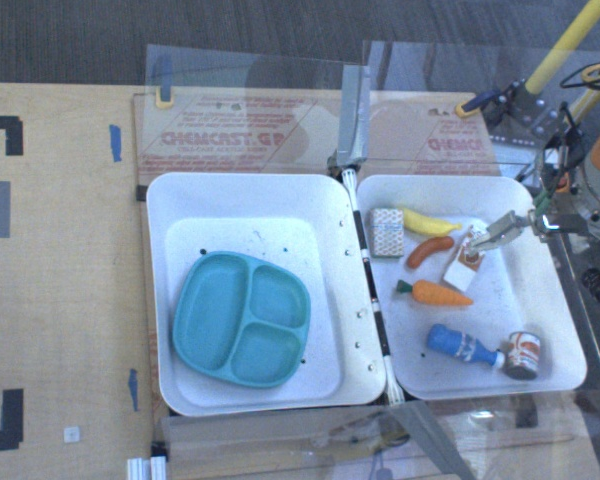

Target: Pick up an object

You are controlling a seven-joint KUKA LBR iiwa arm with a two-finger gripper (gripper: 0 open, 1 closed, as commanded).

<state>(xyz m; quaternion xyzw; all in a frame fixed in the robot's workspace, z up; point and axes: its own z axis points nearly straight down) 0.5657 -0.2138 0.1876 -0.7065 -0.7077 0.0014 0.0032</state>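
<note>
So the tool (pixel 477 247) sits right over a small white carton (pixel 465 264), just above the carrot (pixel 440 293); can't tell its grip.

Right bin (pixel 570 353) contents: yellow banana (pixel 427 221) near the far wall, lying roughly flat. Just beside its left end, a small checkered white-grey block (pixel 386 232). Red-orange sausage (pixel 430 251) just in front of the banana, tilted. Small white carton with a brown patch (pixel 466 264) right of the sausage. Orange carrot (pixel 440 293) with green top mid-bin, lying on its side. Blue bottle (pixel 464 347) lying on its side near the front, a small red-and-white can (pixel 523 353) just beside its cap end.
</note>
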